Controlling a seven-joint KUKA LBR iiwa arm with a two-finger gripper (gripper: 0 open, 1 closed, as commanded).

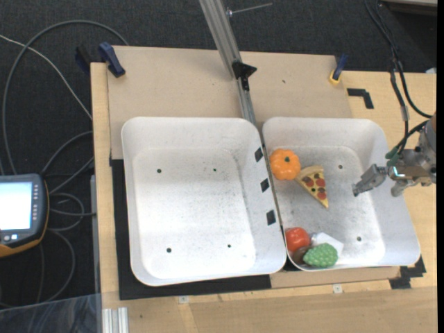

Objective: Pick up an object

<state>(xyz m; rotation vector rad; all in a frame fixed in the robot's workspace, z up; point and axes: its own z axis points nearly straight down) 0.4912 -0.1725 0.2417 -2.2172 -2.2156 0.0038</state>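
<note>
Camera view: pizza slice (314, 184) tip toward lower right; tool (380, 180) spread open, empty.

A wooden bench (187, 82) stands on dark carpet (41, 19) strewn with grey cables (52, 68).

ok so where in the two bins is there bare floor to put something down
The left bin has bare floor from wall to wall. In the right bin, the patch between the pizza slice and the gripper is free. Its left edge is crowded: orange pumpkin, red tomato, green grapes.
</note>
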